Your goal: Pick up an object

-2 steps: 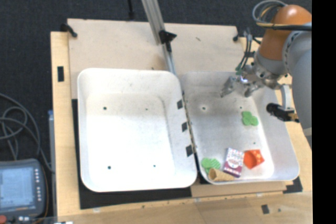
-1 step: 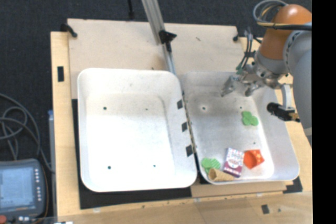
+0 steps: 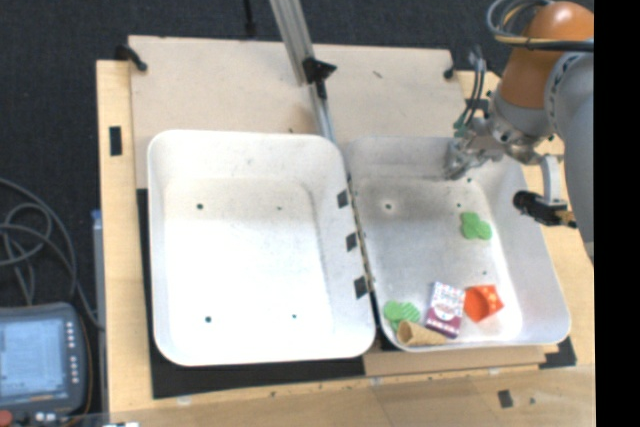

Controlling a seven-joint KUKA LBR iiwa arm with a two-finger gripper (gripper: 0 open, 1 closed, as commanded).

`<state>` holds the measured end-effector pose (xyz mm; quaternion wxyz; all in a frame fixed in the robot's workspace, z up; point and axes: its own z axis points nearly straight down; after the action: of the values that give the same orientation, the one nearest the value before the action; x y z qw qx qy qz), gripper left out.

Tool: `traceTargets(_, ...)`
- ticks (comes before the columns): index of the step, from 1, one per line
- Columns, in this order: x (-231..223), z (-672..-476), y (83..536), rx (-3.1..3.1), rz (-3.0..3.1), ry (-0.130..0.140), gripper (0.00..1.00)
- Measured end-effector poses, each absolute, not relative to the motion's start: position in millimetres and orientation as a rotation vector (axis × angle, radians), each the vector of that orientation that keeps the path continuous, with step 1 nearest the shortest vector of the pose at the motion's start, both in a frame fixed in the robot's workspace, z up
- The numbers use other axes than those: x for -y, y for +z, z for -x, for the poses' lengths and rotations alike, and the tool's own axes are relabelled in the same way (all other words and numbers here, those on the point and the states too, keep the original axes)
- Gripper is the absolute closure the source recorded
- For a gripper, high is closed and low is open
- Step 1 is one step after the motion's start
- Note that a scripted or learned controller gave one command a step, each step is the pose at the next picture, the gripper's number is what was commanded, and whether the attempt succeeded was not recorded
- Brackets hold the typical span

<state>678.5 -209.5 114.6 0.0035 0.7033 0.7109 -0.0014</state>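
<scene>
The right bin (image 3: 530, 245) holds several small objects. A green piece (image 3: 476, 228) lies near its right side. Along the front edge sit a red-orange block (image 3: 483, 303), a purple and white packet (image 3: 446, 308), a green round piece (image 3: 400, 312) and a tan piece (image 3: 418, 332). My gripper (image 3: 460, 162) hangs over the bin's far right corner, well behind the green piece and apart from all the objects. Nothing shows between its fingers.
The left bin (image 3: 170, 165) stands beside the right one, with a dark clipped divider (image 3: 352, 240) where they meet. A slanted metal rail (image 3: 285, 0) rises behind the bins. A teach pendant (image 3: 38, 355) and cables lie at the lower left.
</scene>
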Motion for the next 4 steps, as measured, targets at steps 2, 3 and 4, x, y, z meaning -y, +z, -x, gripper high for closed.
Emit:
traceTargets(2, 212, -672.8, 213, -2.218, -2.217, 0.005, 1.00)
traceTargets(3, 161, -657.3, 211, -2.226, -2.215, 0.001, 1.00)
traceTargets(4, 109, -645.8, 207, -2.224, -2.218, 0.002, 1.00)
